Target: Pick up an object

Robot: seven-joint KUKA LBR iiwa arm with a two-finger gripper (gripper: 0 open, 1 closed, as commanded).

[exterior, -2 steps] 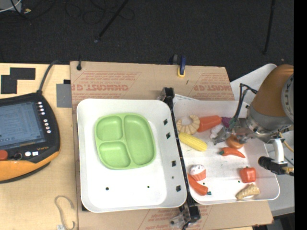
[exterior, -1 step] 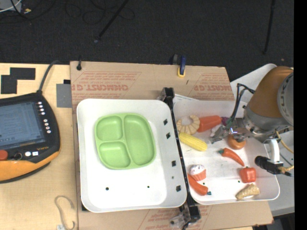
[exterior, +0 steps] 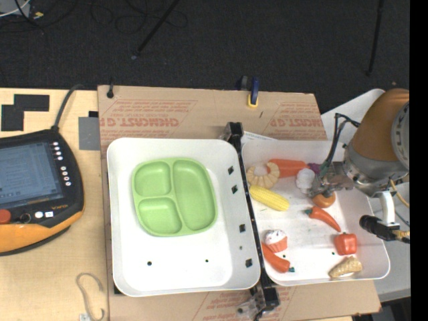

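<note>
1. Tool [exterior: 326,187] low in right bin [exterior: 374,263], over small orange piece [exterior: 325,200]; cannot tell how jaws stand.
2. No lift yet; grasp and raise left, by the look.

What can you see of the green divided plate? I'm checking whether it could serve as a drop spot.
The green divided plate lies flat in the left white bin, toward that bin's upper middle. It looks like smooth light-green plastic, a rounded rectangle with raised ridges splitting it into three compartments: two smaller ones on the left, one taller one on the right. It rests on the bin floor, apart from the walls. The gripper is away over the right bin.
</note>
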